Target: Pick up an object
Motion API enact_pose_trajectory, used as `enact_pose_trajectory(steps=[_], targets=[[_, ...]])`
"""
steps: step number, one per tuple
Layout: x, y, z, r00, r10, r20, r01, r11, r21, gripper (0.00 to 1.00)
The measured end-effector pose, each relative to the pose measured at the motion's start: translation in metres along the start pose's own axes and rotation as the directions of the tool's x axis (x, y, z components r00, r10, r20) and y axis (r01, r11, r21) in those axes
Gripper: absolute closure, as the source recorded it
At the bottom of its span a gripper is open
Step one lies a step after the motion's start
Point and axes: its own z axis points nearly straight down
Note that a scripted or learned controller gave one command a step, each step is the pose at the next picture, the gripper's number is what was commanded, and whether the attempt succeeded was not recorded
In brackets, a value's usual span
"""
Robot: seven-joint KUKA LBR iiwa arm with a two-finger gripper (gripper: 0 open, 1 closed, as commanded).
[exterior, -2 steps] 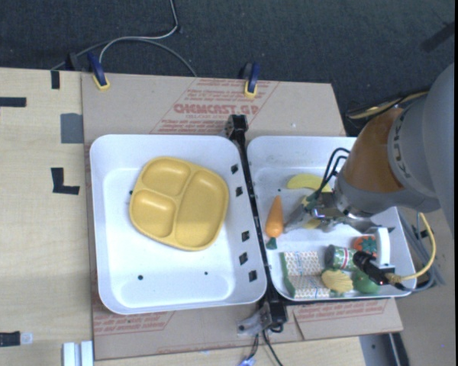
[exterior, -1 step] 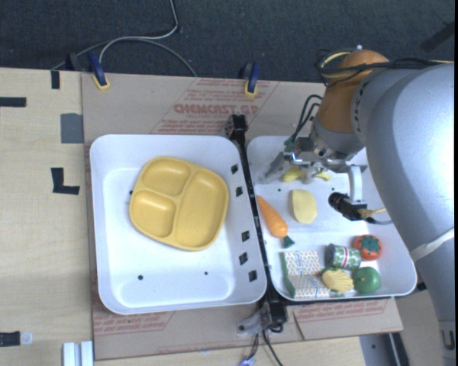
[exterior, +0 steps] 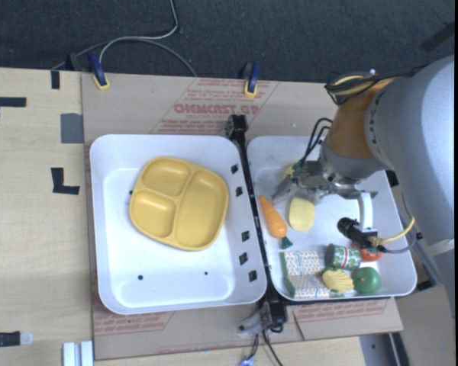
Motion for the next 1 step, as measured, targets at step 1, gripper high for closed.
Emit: enact_pose_trajectory(steps=[1], targets=[[-0.0022,0.0613,0.0026,1.000,0.003,-0.004,-0.003,1.000,0.019,0.00]])
